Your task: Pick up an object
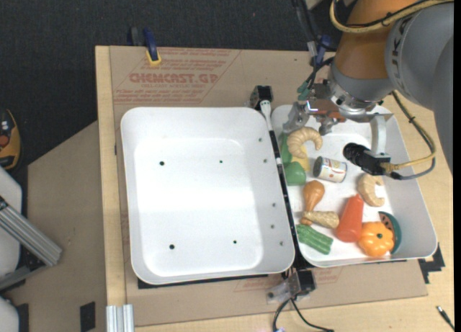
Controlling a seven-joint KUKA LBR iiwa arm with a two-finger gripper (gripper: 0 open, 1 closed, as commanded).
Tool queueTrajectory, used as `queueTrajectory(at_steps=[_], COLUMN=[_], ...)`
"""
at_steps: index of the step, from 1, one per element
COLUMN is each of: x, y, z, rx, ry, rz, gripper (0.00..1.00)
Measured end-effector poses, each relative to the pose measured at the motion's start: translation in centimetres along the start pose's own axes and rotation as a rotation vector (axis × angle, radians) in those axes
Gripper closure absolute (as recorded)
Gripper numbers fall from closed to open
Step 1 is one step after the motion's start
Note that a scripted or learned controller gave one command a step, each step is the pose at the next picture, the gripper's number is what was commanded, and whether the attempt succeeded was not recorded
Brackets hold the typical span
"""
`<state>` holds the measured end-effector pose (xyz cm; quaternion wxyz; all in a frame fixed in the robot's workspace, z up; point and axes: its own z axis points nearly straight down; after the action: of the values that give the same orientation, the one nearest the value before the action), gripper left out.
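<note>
Arm (389, 35) bent low, gripper (315, 116) over croissant (304, 140)

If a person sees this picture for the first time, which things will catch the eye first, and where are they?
The big grey arm with its orange band comes in at the upper right, its claw low over the far end of the right bin. That bin is crowded with toy food: a croissant, a chicken drumstick, an orange pumpkin. Beside it lies the left bin, plain white.
</note>
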<state>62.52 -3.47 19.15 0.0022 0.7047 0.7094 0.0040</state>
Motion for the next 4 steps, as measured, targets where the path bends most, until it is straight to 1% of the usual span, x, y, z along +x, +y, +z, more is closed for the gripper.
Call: queueTrajectory(at_steps=[1,2,3,4], x=[13.9,19.0,19.9,26.4], y=[0.8,-7.0,-12.6,-14.8], z=[-0.3,-1.3,1.8,5.7], rx=[0.005,0.016,0.020,0.018], ry=[0.002,0.000,-0.003,-0.002], rz=[-0.006,-0.001,0.006,0.000], gripper=[1.00,1.00,1.00,1.00])
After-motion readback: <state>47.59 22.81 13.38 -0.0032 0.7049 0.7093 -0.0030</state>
